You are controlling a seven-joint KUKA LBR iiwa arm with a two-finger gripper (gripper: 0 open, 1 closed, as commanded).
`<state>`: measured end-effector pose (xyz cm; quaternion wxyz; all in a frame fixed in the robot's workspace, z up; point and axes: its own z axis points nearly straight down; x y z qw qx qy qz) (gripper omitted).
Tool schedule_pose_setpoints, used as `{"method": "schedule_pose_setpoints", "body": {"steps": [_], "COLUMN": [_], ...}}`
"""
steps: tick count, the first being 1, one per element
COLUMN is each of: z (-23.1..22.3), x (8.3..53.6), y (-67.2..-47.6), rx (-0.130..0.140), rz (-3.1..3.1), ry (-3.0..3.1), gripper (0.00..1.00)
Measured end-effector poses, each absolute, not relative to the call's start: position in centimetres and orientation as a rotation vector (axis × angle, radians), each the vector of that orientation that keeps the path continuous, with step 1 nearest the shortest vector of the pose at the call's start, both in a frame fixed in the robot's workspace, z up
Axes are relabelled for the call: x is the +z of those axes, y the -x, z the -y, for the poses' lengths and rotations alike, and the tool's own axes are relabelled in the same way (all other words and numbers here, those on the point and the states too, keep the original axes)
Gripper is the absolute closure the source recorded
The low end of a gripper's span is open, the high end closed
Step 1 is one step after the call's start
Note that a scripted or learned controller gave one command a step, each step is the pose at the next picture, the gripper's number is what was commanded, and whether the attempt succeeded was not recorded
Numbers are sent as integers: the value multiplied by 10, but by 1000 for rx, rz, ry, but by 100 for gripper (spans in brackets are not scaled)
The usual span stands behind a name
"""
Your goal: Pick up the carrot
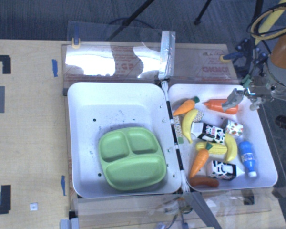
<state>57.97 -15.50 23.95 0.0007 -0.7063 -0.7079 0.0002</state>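
Orange carrot lay at the right bin's far edge, under the gripper.
Gripper hovered at the carrot's right end, likely lining up a grasp; finger state unclear. Other carrots crowded bananas mid-bin; green plate sat left of that bin.

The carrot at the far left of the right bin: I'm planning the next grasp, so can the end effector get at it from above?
Probably yes. That carrot lies uncovered on top; only the bin divider and a banana crowd it. The end effector hovers nearby.
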Motion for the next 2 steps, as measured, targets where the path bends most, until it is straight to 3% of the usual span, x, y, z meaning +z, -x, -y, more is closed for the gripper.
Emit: {"method": "schedule_pose_setpoints", "body": {"steps": [1, 2], "z": [106, 124], "x": [96, 170], "y": [-575, -534], "rx": [-3, -2], "rz": [2360, 2660], "ry": [2078, 1677], "gripper": [0, 0]}}
